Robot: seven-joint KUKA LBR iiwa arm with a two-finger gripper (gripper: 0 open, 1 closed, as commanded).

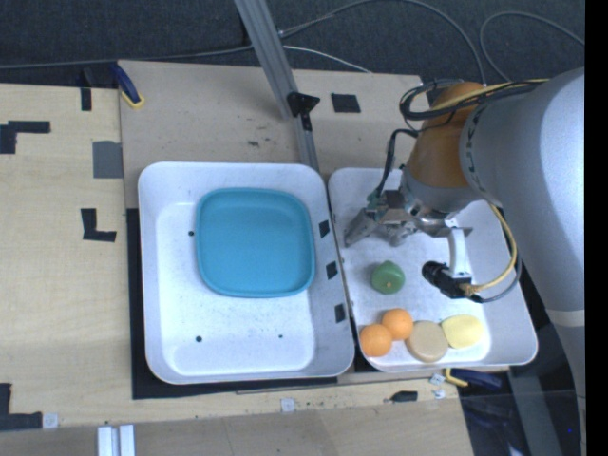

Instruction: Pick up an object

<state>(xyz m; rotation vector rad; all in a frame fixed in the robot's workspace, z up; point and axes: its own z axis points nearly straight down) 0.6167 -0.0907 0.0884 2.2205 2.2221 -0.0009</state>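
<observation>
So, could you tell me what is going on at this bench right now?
The arm reaches into the right bin, its end effector above a green object. Two orange pieces, a tan one and a yellow one lie along the near edge. The left bin holds a blue plate. Nothing is visibly held.

A blue plate (255,241) sits in the white left bin (161,264). The right bin (503,340) has a green ball (387,276), two orange balls (387,332), and tan (427,341) and yellow (463,330) pieces.
</observation>
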